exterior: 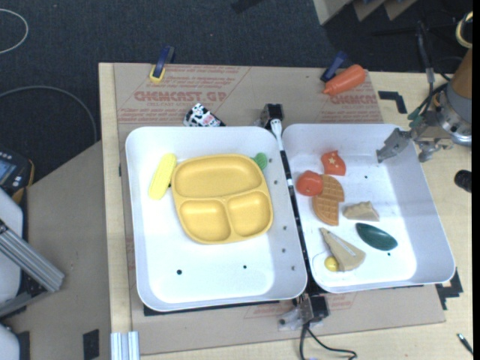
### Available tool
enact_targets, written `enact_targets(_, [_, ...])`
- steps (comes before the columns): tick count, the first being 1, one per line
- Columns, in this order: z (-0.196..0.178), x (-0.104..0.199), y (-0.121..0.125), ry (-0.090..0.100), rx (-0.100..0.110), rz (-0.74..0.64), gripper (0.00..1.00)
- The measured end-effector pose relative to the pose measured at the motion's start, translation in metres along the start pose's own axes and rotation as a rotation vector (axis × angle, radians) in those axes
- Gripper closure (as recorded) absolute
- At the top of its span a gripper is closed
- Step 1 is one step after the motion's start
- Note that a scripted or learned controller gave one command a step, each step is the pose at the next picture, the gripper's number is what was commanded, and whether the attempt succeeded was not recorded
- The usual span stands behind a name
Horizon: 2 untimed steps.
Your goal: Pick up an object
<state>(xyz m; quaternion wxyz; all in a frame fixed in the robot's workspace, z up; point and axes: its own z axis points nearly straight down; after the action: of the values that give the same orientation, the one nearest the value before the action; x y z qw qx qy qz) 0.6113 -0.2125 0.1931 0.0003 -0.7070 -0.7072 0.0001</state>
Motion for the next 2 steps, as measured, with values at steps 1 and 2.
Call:
enact_targets(1, [0.048, -0.009, 0.000, 0.001, 0.004, 0.000, 0.00])
enact_targets(2, [0.105, 0.000, 0.008, 0.006, 0.005, -0.003, 0.00])
